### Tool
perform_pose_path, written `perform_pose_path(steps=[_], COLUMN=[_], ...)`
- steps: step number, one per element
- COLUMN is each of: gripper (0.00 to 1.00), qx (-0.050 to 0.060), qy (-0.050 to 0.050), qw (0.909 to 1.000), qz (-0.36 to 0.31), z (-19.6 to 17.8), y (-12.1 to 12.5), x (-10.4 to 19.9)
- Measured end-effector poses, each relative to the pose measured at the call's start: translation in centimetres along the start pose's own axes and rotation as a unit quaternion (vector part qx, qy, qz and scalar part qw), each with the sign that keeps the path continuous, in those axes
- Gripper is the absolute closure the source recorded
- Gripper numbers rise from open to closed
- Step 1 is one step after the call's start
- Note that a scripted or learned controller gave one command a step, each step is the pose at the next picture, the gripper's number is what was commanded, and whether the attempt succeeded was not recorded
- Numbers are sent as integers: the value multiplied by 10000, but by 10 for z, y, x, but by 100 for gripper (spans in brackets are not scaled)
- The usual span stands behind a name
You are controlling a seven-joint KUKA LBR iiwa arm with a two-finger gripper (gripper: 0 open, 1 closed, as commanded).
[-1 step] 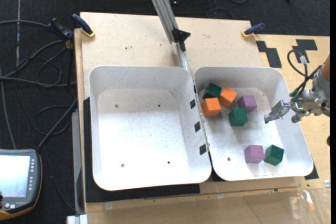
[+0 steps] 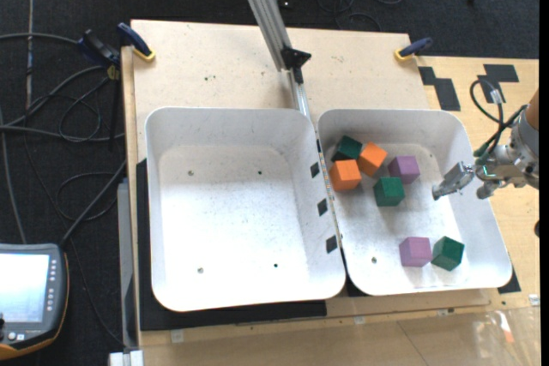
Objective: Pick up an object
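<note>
The right bin (image 2: pixel 455 133) holds several small cubes. A dark green cube (image 2: pixel 346 148), two orange cubes (image 2: pixel 373 159) (image 2: pixel 346 175), a purple cube (image 2: pixel 405 168) and a green cube (image 2: pixel 389 190) cluster at its upper left. Another purple cube (image 2: pixel 415 251) and a green cube (image 2: pixel 448 253) sit side by side near the front edge. My gripper (image 2: pixel 463 187) hovers over the bin's right side, to the right of the cluster and above the front pair. It is open, with nothing between its fingers.
The left bin (image 2: pixel 163 184) shares a raised divider (image 2: pixel 324 193) with the right one. A slanted metal rail (image 2: pixel 262 0) crosses the bench's back. Clamps (image 2: pixel 137 43) (image 2: pixel 413 49) grip the board's far corners.
</note>
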State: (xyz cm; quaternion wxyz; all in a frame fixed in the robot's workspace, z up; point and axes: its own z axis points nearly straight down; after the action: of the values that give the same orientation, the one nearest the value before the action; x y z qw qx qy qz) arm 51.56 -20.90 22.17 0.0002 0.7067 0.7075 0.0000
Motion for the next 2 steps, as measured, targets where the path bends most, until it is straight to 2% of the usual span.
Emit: perform_pose_path(steps=[2], gripper=[0], qx=[27], qy=[11], qw=[10000], qz=[5], z=[112], y=[-1], x=[16])
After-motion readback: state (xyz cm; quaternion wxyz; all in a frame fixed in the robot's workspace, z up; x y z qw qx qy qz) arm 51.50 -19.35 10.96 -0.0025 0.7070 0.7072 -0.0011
